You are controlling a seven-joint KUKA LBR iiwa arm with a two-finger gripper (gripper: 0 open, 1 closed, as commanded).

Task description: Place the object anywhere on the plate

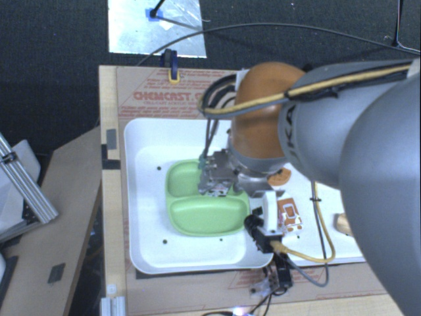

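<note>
A light green plate (pixel 207 216) with two hollows lies in the left white bin (pixel 148 196). My gripper (pixel 214 178) hangs over the ridge between the plate's two hollows, near its right side. The grey wrist and orange band (pixel 263 120) hide most of it from above. I see no object on the visible parts of the plate. A small orange thing (pixel 282 175) peeks out under the wrist, just right of the plate.
A small orange-and-white item (pixel 289 214) lies at the right bin's left edge, and a tan piece (pixel 342 224) sits further right. Yellow and black cables (pixel 309 252) trail over the bins' front edge. Brown cardboard (pixel 158 91) lies under the bins.
</note>
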